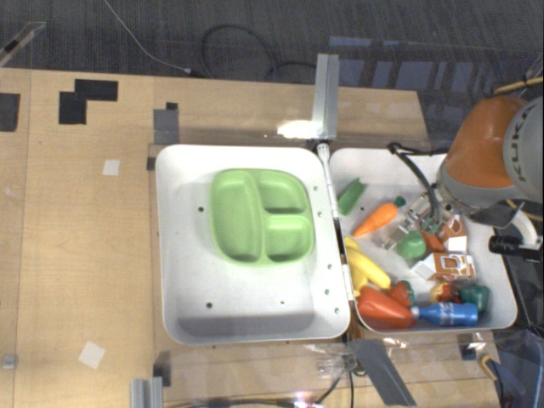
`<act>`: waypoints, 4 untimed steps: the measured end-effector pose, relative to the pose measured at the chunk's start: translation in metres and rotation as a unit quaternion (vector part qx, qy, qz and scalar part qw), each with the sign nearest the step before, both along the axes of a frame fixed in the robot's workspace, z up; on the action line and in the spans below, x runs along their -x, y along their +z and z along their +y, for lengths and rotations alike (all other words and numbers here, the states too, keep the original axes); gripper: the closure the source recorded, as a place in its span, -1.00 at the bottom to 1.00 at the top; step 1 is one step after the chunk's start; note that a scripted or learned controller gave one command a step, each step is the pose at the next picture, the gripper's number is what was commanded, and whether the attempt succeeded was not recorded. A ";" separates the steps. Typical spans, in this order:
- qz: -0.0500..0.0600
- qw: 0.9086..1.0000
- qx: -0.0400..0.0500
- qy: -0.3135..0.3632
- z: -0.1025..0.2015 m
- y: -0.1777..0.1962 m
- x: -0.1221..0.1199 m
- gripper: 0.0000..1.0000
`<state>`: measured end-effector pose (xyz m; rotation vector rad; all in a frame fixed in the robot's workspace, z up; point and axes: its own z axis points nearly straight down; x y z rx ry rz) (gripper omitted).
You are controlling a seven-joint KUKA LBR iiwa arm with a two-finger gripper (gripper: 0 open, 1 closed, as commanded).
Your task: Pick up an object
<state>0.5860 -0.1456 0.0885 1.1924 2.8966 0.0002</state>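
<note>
Wood desk (76, 253), two white bins; tool (414, 228) buried in right bin (507, 308) clutter, grip state unclear.

Position: one fixed camera, mounted above the tabletop (76, 253).
Facing: downward at a slant, dark floor along the top edge.
Range: moderate; left bin (183, 313) and right bin (501, 308) both fit whole, side by side.
Arm entry: arm (489, 160) comes from the right edge.
</note>
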 end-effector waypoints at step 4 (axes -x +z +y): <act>-0.001 0.999 0.000 -0.046 -0.032 -0.001 -0.038 -1.00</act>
